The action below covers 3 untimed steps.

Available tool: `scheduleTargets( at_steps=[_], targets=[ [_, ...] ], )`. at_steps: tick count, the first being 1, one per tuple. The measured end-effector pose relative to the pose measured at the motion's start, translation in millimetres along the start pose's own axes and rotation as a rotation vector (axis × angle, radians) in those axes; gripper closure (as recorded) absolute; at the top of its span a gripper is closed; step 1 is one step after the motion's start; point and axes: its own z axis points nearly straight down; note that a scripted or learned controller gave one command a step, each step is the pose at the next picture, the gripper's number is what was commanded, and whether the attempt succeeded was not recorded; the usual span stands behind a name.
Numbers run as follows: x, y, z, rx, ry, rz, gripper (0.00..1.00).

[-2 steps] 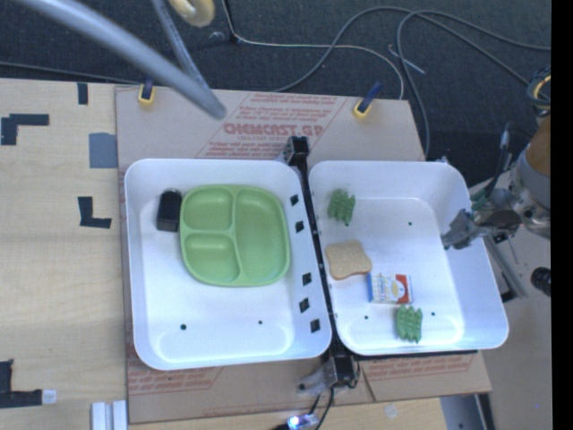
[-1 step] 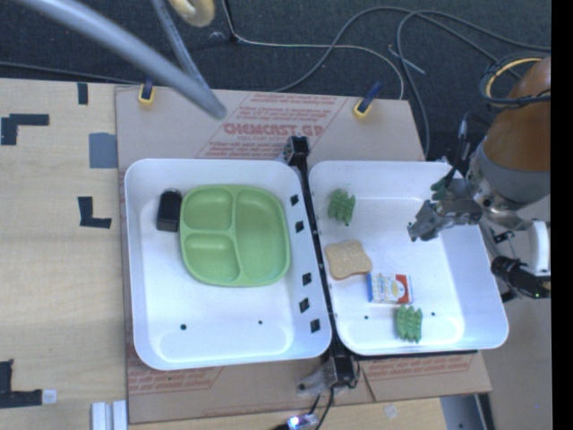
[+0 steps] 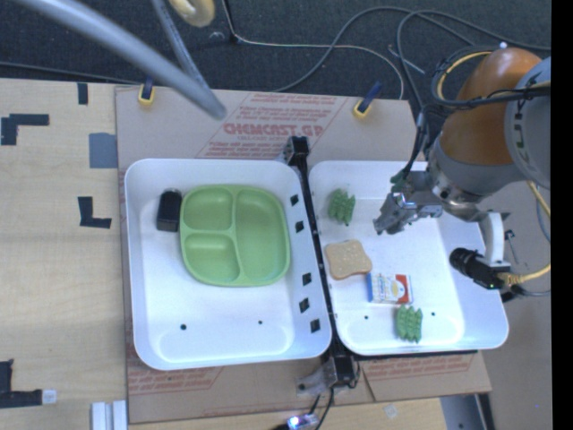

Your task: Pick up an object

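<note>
The hand hangs over the upper part of the right bin, at the end of the grey arm with its orange band, which comes in from the right of that bin. From this slant the dark fingers blur together, so I cannot tell whether they stand apart or together, and nothing can be made out between them; whether the tips touch the bin floor is also unclear. Inside the right bin lie four things. One green ridged piece sits near the bin's upper left corner, just left of the hand and apart from it. One slice of bread lies below that piece, close to the bin's left wall. One small white packet with red and blue print lies just to the right of the bread, towards the bin's lower middle. A second green ridged piece lies right below the packet, near the bin's bottom edge. So there are two green pieces, one bread slice and one packet. The left bin touches the right bin along a dark clipped seam and holds two things: one green plate with three compartments near its middle, and one small black block against the plate's left rim. Both bins rest on a cardboard sheet on the desk.
</note>
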Motion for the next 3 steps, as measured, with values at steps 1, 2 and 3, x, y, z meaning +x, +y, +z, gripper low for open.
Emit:
scheduleTargets(
  at_steps=[1, 2, 3],
  targets=[
    [57, 23, 10, 0.0, 0.001, -0.002, 1.0],
    [110, 33, 6, -0.001, 0.001, -0.002, 1.0],
    [155, 46, 7, -0.001, 0.001, 0.0, 1.0]
  ],
)
